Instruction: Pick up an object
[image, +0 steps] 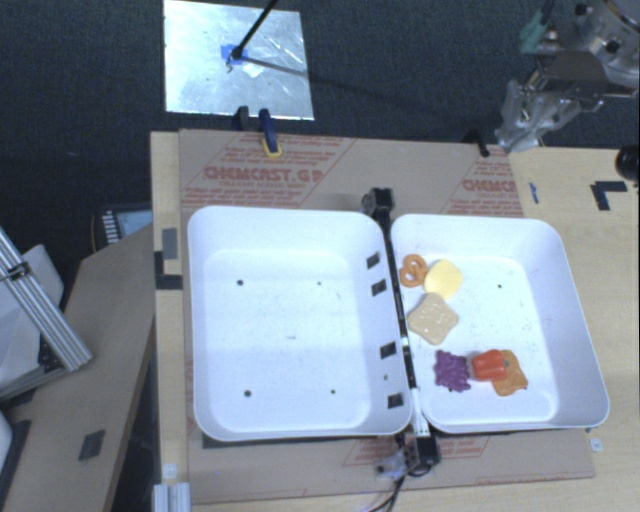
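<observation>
Left white bin (290, 320) on the tabletop (600, 230). Right white bin (560, 300) just beside it, with toy food near its left side: small pretzel (413, 269) touching a yellow piece (444, 279), tan slice of bread (433, 320) below, purple grapes (452, 371) next to a red and orange piece (497, 370). Gripper (520, 125) high at top right, away from the bins, holding nothing; open or closed, cannot tell.
</observation>
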